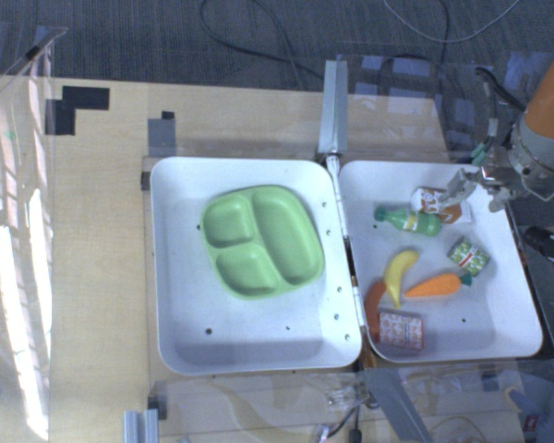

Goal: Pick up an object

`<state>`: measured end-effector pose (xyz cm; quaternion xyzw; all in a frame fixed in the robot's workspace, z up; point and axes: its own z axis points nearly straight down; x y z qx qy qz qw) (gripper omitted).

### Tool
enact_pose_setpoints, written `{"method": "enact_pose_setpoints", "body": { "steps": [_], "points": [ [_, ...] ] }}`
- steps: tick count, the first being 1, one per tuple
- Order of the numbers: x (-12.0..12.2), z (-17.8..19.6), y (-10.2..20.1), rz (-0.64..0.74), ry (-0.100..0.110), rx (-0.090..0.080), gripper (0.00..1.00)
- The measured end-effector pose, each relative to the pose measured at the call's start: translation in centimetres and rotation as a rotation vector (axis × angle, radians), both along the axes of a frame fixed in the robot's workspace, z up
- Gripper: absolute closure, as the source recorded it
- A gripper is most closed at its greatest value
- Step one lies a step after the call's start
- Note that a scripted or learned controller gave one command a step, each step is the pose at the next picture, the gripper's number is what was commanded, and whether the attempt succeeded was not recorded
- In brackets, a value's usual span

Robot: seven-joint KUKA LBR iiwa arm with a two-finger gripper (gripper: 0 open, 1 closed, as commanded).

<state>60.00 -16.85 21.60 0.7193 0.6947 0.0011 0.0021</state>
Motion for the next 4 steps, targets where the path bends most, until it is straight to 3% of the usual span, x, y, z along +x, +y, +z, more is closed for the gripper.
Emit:
{"method": "enact_pose_setpoints", "body": {
  "steps": [1,2,3,4],
  "points": [
    [2.2,-10.1,-2.4,-0.091,-0.026,-0.005,0.0],
    [4.8,-12.6,-2.6,-0.067,0.047,0.005,0.0],
    [5.0,-11.7,-2.4,-0.059,0.043,0.004,1.0],
    [5.0,-3.3,-2.9,-0.175,-0.003,0.0,1.0]
  ]
}}
